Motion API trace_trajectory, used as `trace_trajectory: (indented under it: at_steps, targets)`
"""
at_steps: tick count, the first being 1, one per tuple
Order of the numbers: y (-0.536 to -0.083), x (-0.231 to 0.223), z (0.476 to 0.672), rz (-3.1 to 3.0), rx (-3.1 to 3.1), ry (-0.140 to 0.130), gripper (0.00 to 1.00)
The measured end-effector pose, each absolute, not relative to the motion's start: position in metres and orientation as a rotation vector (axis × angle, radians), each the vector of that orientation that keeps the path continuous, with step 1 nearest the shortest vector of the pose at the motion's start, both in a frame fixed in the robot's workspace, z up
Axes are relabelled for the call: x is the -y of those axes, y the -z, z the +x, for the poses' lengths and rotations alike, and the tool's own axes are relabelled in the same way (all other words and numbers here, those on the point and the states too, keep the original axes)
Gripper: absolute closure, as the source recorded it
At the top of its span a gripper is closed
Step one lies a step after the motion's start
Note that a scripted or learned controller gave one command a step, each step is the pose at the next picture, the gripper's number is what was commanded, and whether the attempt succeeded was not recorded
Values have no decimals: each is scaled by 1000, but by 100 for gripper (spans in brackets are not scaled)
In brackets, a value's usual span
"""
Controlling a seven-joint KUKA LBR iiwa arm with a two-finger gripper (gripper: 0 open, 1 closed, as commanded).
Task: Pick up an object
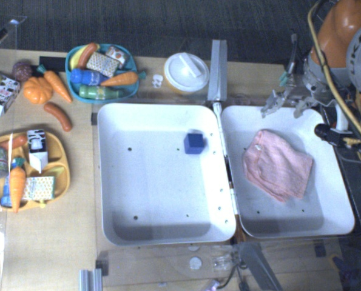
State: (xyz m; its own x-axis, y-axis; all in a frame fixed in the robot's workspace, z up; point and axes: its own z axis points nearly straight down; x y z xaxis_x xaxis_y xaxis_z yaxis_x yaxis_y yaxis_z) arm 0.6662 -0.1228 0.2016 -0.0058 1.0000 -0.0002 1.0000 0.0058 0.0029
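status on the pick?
Gripper open, over right bin's far edge, holding nothing. Pink cloth lies crumpled in right bin, just below gripper. Blue block in left bin. Nothing in the way.

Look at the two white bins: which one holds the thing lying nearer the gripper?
The right bin. Its pink cloth lies just below the gripper, while the left bin holds a blue cube farther off.

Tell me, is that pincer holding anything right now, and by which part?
Nothing is held. The pincer hangs open above the far edge of the right bin, apart from the pink cloth lying in it.
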Motion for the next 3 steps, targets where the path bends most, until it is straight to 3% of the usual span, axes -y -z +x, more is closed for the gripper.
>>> trace_trajectory:
  at_steps: [1, 2, 3]
  targets:
    - [-227, 134, 670, 2337, -2095, -3, 0]
    - [-97, 120, 633, 2283, -2151, -7, 0]
    - [-92, 97, 602, 2190, -2231, -15, 0]
